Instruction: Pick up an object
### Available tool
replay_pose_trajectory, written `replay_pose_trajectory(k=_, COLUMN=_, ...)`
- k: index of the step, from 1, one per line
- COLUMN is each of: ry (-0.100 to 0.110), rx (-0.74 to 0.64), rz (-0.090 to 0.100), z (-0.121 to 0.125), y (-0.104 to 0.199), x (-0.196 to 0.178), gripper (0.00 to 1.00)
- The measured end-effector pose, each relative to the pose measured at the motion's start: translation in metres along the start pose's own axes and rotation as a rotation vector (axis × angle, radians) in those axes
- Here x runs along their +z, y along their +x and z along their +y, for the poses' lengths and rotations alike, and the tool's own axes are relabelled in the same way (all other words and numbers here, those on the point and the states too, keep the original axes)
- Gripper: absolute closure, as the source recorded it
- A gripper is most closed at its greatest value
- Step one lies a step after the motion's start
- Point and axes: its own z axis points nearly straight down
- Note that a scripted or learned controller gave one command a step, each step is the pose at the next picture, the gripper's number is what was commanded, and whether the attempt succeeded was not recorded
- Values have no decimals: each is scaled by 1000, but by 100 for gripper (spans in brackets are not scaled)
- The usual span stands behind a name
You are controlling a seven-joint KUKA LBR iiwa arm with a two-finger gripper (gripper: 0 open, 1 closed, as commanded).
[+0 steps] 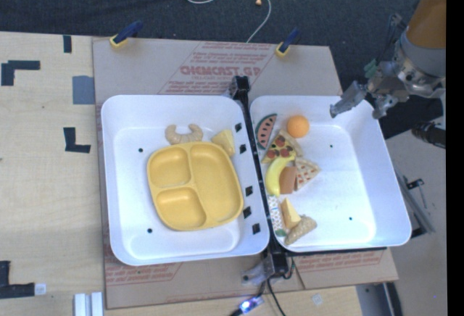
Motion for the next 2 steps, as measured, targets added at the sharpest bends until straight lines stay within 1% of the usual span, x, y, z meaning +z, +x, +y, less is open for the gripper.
replay_pose_trajectory(k=1, ry=-13, rx=-3, rz=-3, z=2, y=0, x=-8, gripper=0)
replay_pose_trajectory(k=2, ry=-7, rx=-3, rz=-2, z=1, y=-3, x=56, gripper=0)
